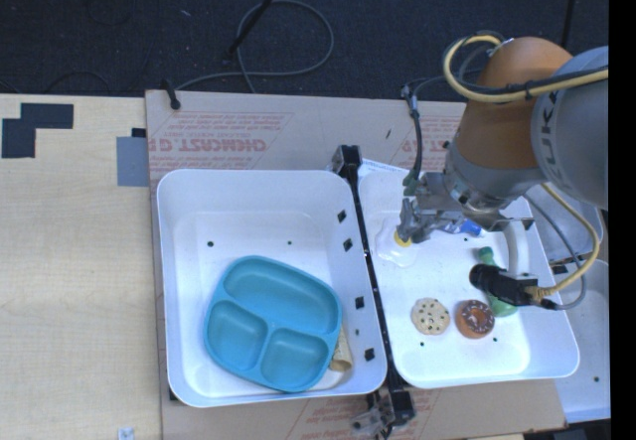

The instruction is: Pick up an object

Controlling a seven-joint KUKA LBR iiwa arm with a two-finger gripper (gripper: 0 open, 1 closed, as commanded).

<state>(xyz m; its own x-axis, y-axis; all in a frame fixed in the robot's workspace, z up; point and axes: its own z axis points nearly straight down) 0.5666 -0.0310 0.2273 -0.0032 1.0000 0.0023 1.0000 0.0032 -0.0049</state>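
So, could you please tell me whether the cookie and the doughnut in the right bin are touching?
Apart. The camera view shows a plain strip of the white bin floor between the cookie and the doughnut.

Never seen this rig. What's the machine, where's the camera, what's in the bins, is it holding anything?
One camera, fixed above the bench, looking down at a slant. The grey and orange machine on the right is a robot arm; its pincer hangs low over the right bin. That bin holds a cookie, a doughnut and a small green piece. The left bin holds a blue divided tray. A yellow bit shows at the pincer's tip, but I cannot tell whether it is held.
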